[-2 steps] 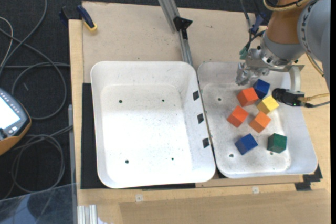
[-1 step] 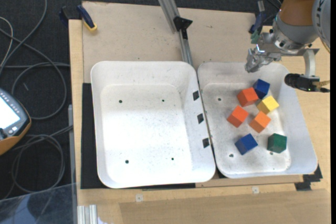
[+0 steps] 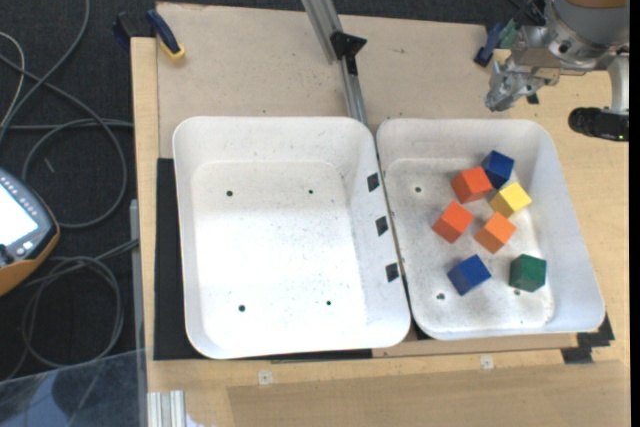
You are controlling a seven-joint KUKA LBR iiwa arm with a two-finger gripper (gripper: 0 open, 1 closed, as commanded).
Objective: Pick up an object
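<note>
Seven blocks (image 3: pixel 490 218) crowd right bin (image 3: pixel 568 215); claw (image 3: pixel 508 93) beyond rim.

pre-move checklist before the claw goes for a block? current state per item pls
1. Targets present: ok. Seven blocks sit in the right bin: three orange, two blue, one yellow, one green.
2. Claw position: not ok. It sits above the bench beyond the right bin's far rim, not over any block.
3. Claw free of load: ok. No block shows at its tip.
4. Isolated target: ok. The green block stands apart from its neighbours near the bin's front right corner.
5. Crowded picks: not ok. The yellow block sits tight among a blue block and orange ones.
6. Finger opening: cannot tell.
</note>
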